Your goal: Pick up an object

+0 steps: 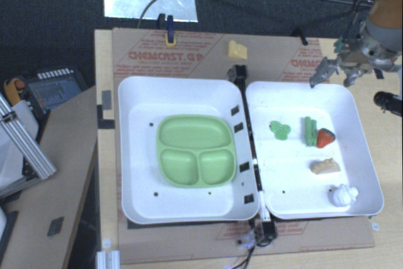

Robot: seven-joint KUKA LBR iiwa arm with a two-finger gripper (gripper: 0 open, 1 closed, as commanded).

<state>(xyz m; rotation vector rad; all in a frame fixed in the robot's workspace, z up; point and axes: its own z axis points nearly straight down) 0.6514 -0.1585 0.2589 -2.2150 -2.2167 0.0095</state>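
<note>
Leftward, green tray (194, 149) in bin (135, 97); right bin (359, 120): toys.

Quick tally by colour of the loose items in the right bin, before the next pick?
Green: 2, the small green piece and the green stick
Red: 1, the red piece
Tan: 1, the tan piece
White: 1, the white piece
Total: 5, all in the right bin.

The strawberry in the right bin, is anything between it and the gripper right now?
Nothing visible stands in the way. The gripper hangs above the far rim of the right bin, and the strawberry lies in the open below it. The green stick touches the strawberry's left side, so it could crowd the fingers' grasp.
</note>
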